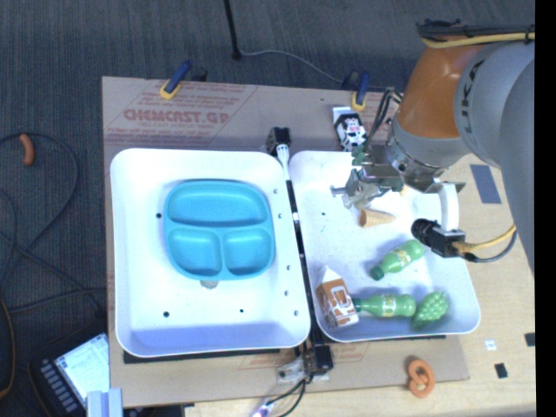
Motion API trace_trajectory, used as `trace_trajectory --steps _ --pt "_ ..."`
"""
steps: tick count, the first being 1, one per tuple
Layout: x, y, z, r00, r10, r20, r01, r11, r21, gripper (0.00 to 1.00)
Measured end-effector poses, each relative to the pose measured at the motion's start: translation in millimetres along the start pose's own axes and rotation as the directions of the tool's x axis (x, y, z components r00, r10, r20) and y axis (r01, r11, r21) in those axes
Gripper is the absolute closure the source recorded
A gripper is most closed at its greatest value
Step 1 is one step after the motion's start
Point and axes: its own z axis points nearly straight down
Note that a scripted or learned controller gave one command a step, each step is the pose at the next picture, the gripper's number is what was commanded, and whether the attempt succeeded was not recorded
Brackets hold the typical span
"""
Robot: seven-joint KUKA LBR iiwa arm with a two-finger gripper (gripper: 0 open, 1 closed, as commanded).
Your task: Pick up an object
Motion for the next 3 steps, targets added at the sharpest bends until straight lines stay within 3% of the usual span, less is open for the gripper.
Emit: trace_trajectory --steps 1,3 --pt "23 -65 -10 1.0 0.001 0.0 -0.001 1.0 -0.001 1.0" --pt "100 -95 8 1.0 -0.001 -0.001 0.001 1.0 -0.001 1.0"
